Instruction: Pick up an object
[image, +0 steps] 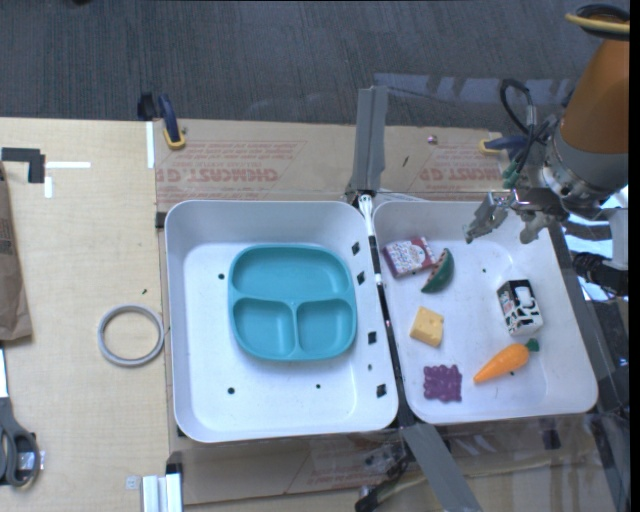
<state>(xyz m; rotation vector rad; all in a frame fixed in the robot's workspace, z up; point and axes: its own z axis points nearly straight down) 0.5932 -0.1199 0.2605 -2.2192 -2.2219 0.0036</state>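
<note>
Camera view: the pincer (507, 218) hangs spread and empty over the right white bin's (570, 400) far edge. No pick yet. Toy orange carrot (500, 364), yellow cheese block (428, 327) and cow-print carton (519, 307) lie nearer the camera on that bin's floor.

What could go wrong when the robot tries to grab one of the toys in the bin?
The gripper hangs over the right white bin, holding nothing. Three likely risks:
1. The red-and-white packet and dark green curved toy sit very close together, so reaching for one may bump the other.
2. The orange toy carrot is smooth and tapered, so it might slip out.
3. The flat purple piece lies low, so fingers may close above it.
</note>
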